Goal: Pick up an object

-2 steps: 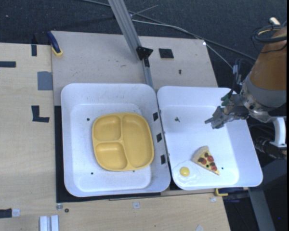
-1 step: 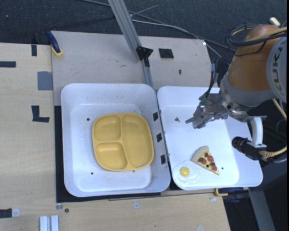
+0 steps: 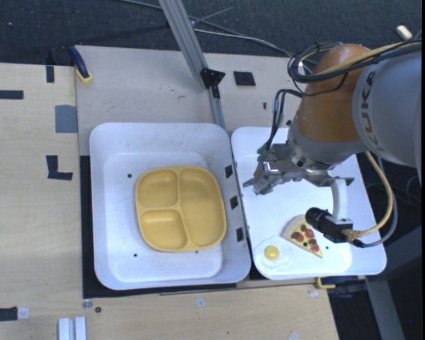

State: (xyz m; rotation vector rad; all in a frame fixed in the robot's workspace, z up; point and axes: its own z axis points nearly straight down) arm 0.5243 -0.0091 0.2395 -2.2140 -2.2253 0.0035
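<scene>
Arm and tool: the grey arm with orange band (image 3: 333, 112) is seen reaching in from the right, over the far half of the right shallow white bin (image 3: 258, 222). The two-finger gripper (image 3: 258, 181) is held above that bin's left part, close to the wall shared with the left shallow white bin (image 3: 103, 190). Whether the gripper is wide or narrow cannot be told from this slanted view. Nothing is seen held in it.

Right bin contents: a triangular toy pizza slice (image 3: 304, 236), pale crust with red spots, is noted on the floor toward the near edge, its point turned to the near right. A small toy fried egg (image 3: 271, 253), yellow yolk on white, is recorded just left of the slice, near the bin's near-left corner. Both are well apart from the gripper, on its near side.

Left bin contents: a yellow three-compartment plastic plate (image 3: 180, 207) is laid flat at about the middle, slightly turned, with no other item on it.

Surroundings: pale wooden bench (image 3: 28, 225) with black tape patches (image 3: 244, 78). A slanted aluminium pole (image 3: 188, 37) is seen descending to the far edge between the bins. A blue-and-yellow clamp (image 3: 79, 64) is noted at the far-left corner of the mat.
</scene>
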